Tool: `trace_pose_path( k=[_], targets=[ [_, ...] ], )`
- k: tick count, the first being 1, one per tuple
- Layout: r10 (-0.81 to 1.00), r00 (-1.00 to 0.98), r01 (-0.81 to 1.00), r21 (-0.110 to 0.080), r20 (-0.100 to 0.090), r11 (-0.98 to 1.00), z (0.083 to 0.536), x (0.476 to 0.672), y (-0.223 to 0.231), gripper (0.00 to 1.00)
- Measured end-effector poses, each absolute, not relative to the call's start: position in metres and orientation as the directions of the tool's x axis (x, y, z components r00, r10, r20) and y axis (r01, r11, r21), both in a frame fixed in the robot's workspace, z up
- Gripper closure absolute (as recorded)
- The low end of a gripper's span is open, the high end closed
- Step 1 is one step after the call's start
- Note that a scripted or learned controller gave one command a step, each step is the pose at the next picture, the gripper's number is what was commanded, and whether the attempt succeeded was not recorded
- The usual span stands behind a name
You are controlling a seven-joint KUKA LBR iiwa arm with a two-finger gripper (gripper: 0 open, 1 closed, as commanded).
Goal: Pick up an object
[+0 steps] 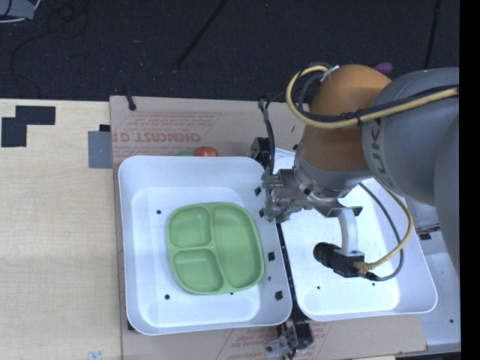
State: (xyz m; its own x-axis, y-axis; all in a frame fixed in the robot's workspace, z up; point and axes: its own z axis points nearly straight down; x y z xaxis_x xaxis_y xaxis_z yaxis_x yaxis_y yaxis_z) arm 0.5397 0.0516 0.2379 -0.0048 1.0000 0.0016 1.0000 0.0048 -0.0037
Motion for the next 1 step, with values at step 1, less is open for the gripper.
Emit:
trace_pose_path(
  k=[1],
  targets=[
    [1.0,-0.004,1.0,-0.004,0.001,0.004,0.2379,0.5374,0.0945,1.0]
  ],
)
